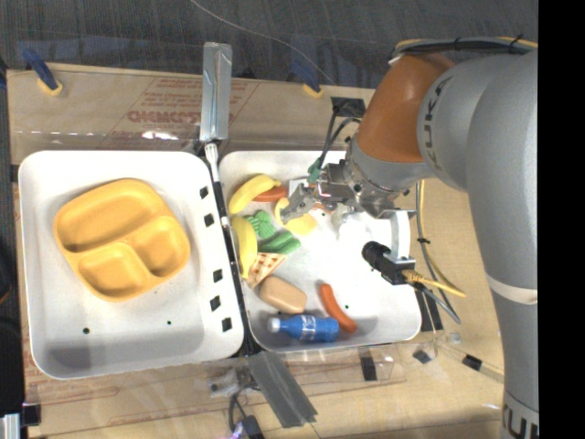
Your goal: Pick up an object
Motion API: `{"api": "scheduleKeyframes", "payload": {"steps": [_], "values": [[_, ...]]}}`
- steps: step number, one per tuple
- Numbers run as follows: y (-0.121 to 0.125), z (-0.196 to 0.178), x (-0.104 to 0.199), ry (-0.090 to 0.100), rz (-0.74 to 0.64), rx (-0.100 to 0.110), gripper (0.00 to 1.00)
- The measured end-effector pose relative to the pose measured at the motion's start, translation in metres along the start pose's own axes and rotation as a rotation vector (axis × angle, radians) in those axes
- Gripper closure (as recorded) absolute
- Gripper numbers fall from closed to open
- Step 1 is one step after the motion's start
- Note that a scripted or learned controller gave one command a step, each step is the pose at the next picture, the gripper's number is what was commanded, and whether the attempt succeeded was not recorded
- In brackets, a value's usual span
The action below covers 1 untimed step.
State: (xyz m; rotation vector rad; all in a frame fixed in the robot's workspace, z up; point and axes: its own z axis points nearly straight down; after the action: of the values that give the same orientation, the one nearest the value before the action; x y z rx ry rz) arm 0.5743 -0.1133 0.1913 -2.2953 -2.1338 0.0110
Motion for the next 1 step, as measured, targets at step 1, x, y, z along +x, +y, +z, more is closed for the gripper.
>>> {"api": "scheduleKeyframes", "payload": {"steps": [1], "values": [[0.0255,0.0992,-0.0323,0.0,-0.077,-0.009,0.0]]}}
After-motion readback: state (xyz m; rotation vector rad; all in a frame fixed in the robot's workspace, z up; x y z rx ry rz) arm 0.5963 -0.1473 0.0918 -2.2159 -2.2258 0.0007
